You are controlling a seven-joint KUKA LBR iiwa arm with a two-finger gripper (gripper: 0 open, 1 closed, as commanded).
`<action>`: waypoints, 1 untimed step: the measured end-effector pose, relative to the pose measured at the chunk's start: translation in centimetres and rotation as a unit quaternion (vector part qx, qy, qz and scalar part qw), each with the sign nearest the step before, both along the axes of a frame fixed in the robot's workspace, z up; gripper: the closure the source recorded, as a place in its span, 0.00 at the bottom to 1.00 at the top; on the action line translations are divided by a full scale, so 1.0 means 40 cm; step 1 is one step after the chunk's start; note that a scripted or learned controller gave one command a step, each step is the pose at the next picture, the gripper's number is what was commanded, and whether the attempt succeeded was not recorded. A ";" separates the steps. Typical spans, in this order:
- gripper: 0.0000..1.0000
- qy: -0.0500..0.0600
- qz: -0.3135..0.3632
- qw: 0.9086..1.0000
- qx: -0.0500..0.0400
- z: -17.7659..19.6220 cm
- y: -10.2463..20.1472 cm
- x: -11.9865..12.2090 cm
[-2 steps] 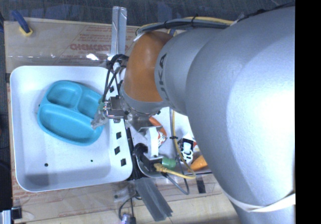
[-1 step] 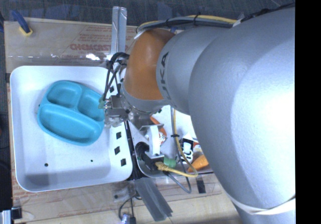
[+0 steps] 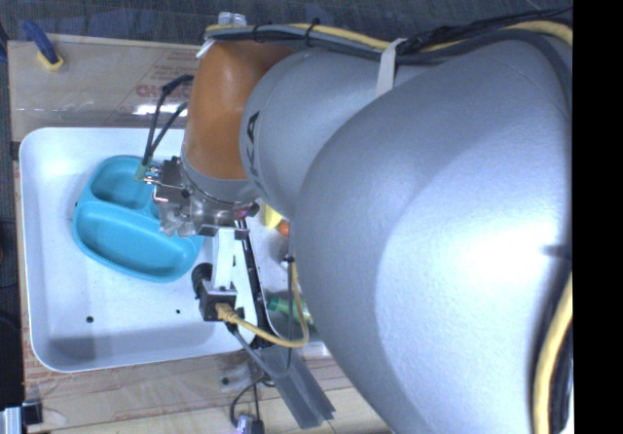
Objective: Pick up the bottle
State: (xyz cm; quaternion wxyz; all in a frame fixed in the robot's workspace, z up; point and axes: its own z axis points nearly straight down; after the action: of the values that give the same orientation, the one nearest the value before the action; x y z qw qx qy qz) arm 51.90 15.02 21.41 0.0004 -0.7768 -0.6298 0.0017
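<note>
My gripper (image 3: 181, 208) hangs low over the left white bin (image 3: 97, 320), at the right edge of a blue, rounded plastic object (image 3: 125, 233) lying there. The orange wrist band (image 3: 219, 116) and the bulky grey arm (image 3: 428, 228) cover the gripper from above and hide most of the right side of the view. A small green piece (image 3: 281, 306) and a small yellow piece (image 3: 275, 224) peek out beside the arm near the bins' shared wall; I cannot tell whether either one is the bottle.
Cables and a black bracket (image 3: 216, 301) hang from the wrist over the left bin's right side. The wooden bench (image 3: 88, 82) runs behind the bin, with a blue clip (image 3: 43, 43) at its far left corner.
</note>
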 end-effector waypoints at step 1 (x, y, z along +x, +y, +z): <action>0.00 0.001 0.000 1.000 0.000 0.000 0.000 0.000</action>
State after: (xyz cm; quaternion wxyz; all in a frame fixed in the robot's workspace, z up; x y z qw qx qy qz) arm 51.89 15.01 21.40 0.0008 -0.7769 -0.6297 0.0021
